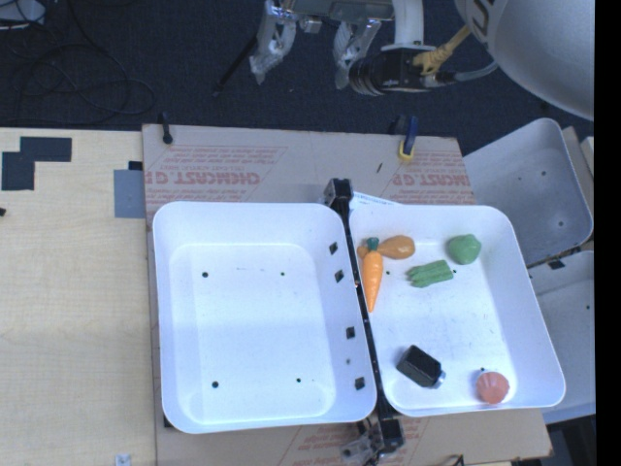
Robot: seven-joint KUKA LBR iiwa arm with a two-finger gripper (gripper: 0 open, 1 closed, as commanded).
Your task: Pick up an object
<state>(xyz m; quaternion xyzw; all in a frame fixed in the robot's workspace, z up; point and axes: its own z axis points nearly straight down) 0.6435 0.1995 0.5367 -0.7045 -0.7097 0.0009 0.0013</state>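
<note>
We are seeing all 5 candidates sitting in the right bin (524,289): carrot (371,278), orange piece (397,248), green ball (464,249), green pod (430,275), black block (420,366), pink ball (492,386); we are judging them loose for easy grabbing. Gripper (312,45) is hanging high beyond the bins, fingers spread apart, pinching nothing, touching nothing.

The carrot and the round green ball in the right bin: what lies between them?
In the camera view, between the carrot and the green ball lie an orange gourd-shaped toy, touching the carrot's top, and a long green vegetable.
</note>
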